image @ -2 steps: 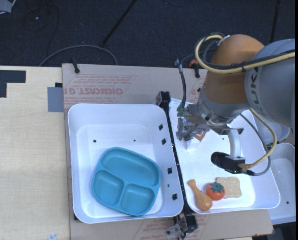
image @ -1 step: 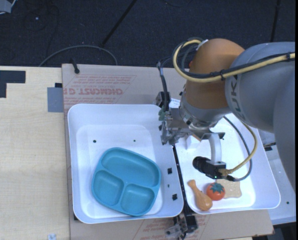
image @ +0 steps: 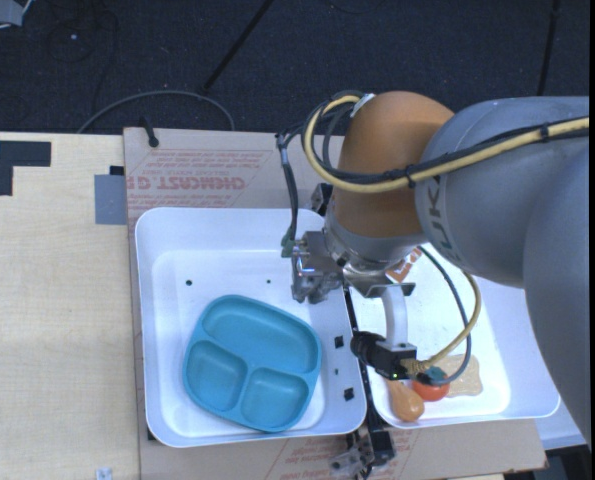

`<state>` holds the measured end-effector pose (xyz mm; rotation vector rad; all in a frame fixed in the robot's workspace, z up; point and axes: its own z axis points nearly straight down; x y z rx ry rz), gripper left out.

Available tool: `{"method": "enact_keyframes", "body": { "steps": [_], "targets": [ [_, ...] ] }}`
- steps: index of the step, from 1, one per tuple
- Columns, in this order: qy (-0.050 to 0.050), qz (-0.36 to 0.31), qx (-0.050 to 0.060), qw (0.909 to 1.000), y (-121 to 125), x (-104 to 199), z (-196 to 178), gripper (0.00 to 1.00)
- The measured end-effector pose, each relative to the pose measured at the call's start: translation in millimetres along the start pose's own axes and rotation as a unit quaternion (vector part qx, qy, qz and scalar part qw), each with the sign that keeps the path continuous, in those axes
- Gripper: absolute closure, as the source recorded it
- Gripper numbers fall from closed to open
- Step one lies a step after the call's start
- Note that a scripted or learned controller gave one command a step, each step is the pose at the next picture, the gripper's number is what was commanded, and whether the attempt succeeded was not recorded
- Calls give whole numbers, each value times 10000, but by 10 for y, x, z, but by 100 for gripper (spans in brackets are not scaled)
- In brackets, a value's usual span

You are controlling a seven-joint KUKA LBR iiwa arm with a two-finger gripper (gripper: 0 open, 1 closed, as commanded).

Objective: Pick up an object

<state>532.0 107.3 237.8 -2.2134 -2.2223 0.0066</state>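
- Gripper (image: pixel 312 276) hangs beside the left bin's (image: pixel 167 278) right wall; whether it is spread or closed, cannot tell.
- Descending here risks striking that wall and missing the blue plate (image: pixel 249 363).

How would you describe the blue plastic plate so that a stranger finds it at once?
Find the two shallow white bins and take the left bin. A light blue plastic plate with rounded corners lies flat in it. It alone has three compartments; the small orange and red things lie in the right bin.
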Motion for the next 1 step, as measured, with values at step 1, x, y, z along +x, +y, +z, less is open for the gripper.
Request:
{"method": "enact_keyframes", "body": {
  "steps": [1],
  "targets": [
    [-4, 14, -4, 10000, 6, -14, 1, 0]
  ]
}}
